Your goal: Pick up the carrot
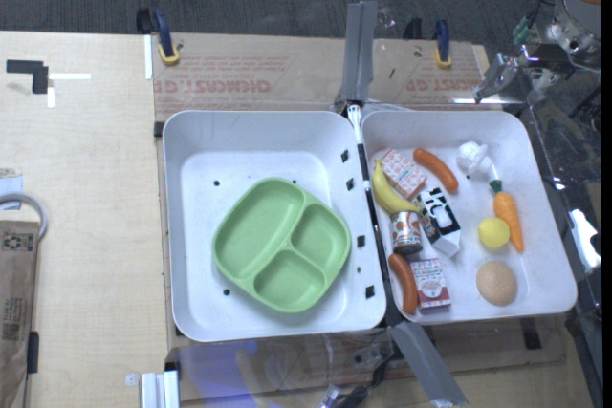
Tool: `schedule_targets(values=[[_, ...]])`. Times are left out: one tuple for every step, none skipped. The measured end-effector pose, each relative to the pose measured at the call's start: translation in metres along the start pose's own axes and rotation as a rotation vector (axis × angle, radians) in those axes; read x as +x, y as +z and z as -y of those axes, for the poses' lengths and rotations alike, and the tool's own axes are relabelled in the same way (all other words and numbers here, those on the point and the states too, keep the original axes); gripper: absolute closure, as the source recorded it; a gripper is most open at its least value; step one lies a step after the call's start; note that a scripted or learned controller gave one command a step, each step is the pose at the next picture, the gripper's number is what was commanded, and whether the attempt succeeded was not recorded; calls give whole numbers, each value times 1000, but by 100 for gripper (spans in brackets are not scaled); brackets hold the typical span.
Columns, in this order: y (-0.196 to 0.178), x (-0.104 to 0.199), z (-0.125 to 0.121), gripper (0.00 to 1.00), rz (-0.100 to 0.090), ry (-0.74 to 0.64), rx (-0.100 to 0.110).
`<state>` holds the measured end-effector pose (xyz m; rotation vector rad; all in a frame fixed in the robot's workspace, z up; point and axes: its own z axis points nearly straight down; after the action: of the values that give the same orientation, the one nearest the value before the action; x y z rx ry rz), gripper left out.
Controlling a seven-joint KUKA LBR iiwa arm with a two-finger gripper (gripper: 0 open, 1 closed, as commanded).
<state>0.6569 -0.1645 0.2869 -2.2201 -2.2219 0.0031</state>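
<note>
Orange and tipped with green leaves, the carrot (508, 218) lay in the right bin (535, 144) near its right wall, slanting from upper left to lower right. A yellow lemon (493, 233) touched its left side, and a tan, egg-like ball (496, 283) sat below it. Further left lay a sausage (436, 169), a banana (387, 189), a small can (407, 232) and a second sausage (403, 282). The left bin (196, 148) held a green divided plate (280, 245). The gripper (512, 72) hung beyond the right bin's upper right corner, well apart from the carrot; whether it was released or clenched could not be told.
</note>
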Motion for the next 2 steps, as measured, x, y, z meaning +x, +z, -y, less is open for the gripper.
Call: schedule_targets(values=[[155, -39, -2, 0, 0, 169, 1], [197, -37, 72, 0, -6, 174, 4]])
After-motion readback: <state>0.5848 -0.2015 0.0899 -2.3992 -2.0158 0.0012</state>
